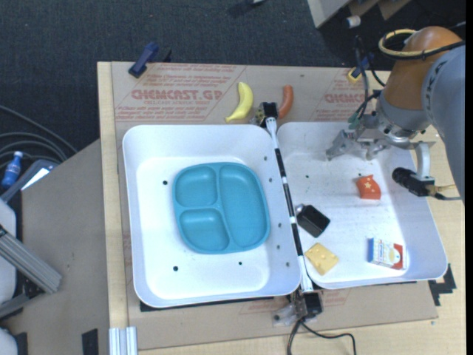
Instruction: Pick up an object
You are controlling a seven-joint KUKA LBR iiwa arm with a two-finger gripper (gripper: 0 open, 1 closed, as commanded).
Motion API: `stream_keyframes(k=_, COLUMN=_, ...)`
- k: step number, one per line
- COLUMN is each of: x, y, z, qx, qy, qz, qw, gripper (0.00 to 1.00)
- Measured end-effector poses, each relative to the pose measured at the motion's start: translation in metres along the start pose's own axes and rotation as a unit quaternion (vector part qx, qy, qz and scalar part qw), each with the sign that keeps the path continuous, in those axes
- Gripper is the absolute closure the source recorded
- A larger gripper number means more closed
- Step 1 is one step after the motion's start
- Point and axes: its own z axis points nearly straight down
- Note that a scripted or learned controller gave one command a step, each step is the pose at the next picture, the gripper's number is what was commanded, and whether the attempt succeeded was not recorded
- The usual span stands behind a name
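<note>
Gripper [357, 143] hangs low over the far side of the right bin [436, 228]; whether it is open or closed cannot be told, and nothing shows in its grasp. Far to its left lies a blue divided plate [221, 206]. Below-left sit a black block [312, 219] and yellow cheese wedge [321, 258]. Just below is a red object [368, 187], farther down a small carton [386, 253].
</note>
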Motion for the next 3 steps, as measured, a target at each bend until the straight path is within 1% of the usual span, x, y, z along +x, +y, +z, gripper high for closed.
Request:
stream_keyframes(k=1, x=0.0075, y=0.0001, z=-0.0003, qx=0.001, qy=0.0, qz=0.0, qw=1.0, gripper=0.0)
stream_keyframes(k=2, x=0.0083, y=0.0, z=-0.0003, qx=0.001, qy=0.0, qz=0.0, qw=1.0, gripper=0.0)
stream_keyframes(k=3, x=0.0, y=-0.0041, z=-0.0002, qx=0.001, qy=0.0, qz=0.0, qw=1.0, gripper=0.0)
